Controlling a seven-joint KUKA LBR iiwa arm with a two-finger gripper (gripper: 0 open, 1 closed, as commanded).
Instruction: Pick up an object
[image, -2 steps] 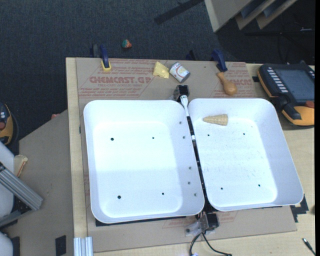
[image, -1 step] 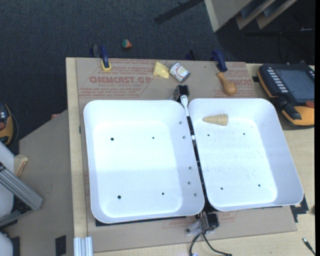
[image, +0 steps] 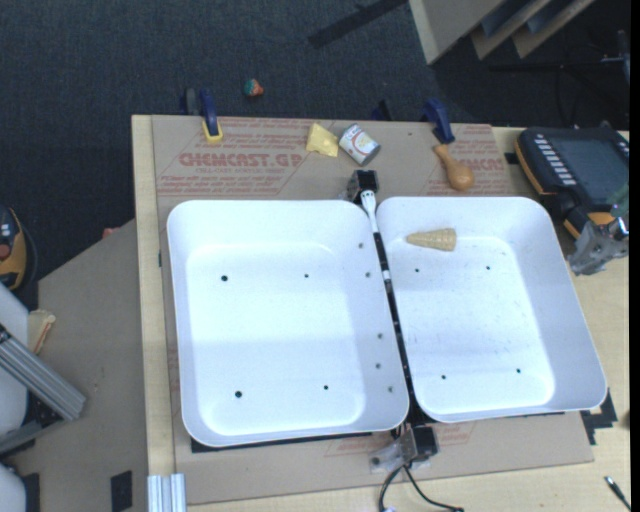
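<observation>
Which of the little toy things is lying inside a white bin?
The tan cone. It lies in the right bin, near its far edge. The yellow wedge, small can and brown pear-shaped piece sit on the board behind the bins.

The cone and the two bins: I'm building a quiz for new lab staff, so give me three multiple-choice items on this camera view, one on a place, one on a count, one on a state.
1. Where is the cone?
A. In the left bin
B. In the right bin, near its far wall
C. On the carpet

2. How many blue clamps hold the board's far edge?
A. Two
B. Four
C. None

3. How does the cone lie?
A. Standing on its wide end
B. Leaning against the bin's near wall
C. On its side, tip toward the left bin

Answers:
1 B: the tan cone rests on the white floor of the right bin, close to the far wall.
2 A: one clamp sits at the left and another clamp at the right.
3 C: its length runs along the floor, the narrow end pointing left.
</observation>
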